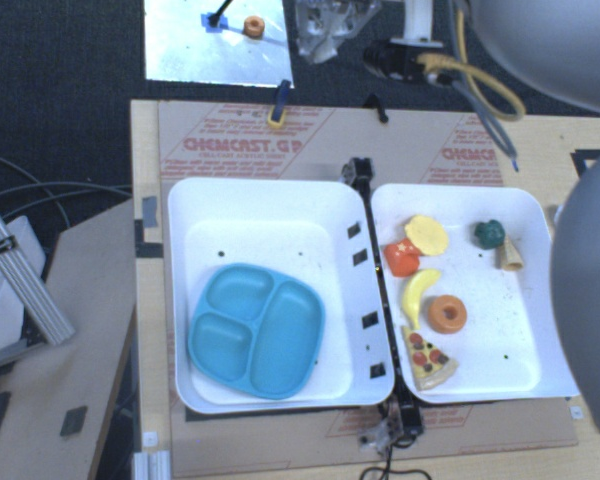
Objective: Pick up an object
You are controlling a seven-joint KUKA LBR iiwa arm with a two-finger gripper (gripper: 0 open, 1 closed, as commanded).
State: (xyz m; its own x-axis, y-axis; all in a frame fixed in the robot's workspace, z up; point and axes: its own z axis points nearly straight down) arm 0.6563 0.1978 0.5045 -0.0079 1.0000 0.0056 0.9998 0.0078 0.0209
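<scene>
A: Where's the food?
B: In the right bin point(525, 373): a banana point(418, 293) just beside a doughnut point(446, 313), a pizza slice point(428, 359) nearer, a tomato point(402, 258) and an ice-cream cone point(498, 242) farther back.
A: And the left bin point(250, 203)?
B: A blue divided plate point(256, 330).
A: The gripper point(325, 28)?
B: At the far edge, beyond both bins; I cannot tell its state.

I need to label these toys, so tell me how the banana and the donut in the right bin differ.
The banana is yellow; the donut is orange-brown. The banana is long and curved, running up and down the bin; the donut is a round ring with a hole in its middle. The banana lies nearer the divider between the bins, with the donut on its far side. Both lie flat in the right bin, close beside each other.
</scene>
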